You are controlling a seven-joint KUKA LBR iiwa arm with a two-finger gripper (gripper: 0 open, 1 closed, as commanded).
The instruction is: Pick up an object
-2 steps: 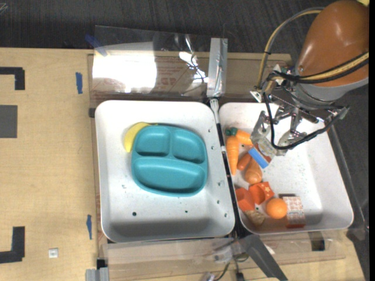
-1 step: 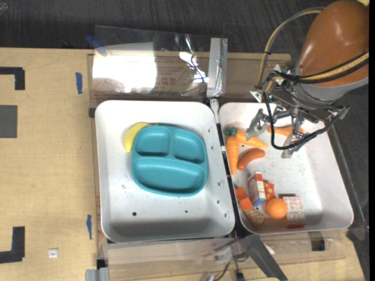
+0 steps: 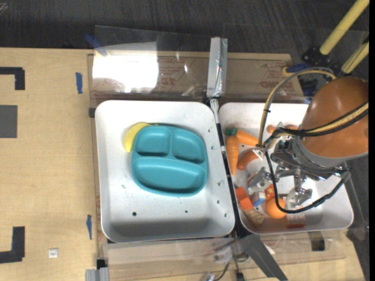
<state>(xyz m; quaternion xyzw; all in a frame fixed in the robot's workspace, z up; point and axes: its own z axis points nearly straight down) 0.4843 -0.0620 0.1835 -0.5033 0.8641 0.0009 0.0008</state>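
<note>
A: Camera view. The gripper (image 3: 281, 183) hangs low over the right bin (image 3: 340, 215), wrist with the orange band (image 3: 340, 122) above it at about 1 o'clock. Cables loop round the head. Whether it is spread or closed cannot be told; the metal parts and cable hide that, and nothing is clearly seen held in it

B: Where is the thing to pick?

A: A heap of orange items sits along the right bin's left side. Nearest candidate: the orange carrot-like piece (image 3: 233, 153), lying from the gripper toward 10 o'clock, near but apart. Its long axis runs roughly 12 to 6, along the divider between the bins

B: Anything closer?

A: A round orange piece (image 3: 274, 209) lies just beside the gripper at about 6 o'clock, partly under the cable. A small blue-and-white item (image 3: 255, 183) lies at 9 o'clock, very close. Exact contact with the head is too cluttered to judge

B: Obstructions?

A: Judgement: the crowding is the trouble. The pieces touch or overlap one another, so closing on one may nudge its neighbours. The bin wall and divider stand close behind the carrot-like piece at 9 o'clock

B: And the other bin?

A: The left bin (image 3: 111, 215) carries a teal divided plate (image 3: 170, 160) with a yellow object (image 3: 133, 134) tucked under its 10 o'clock edge. Well apart from the arm
</note>
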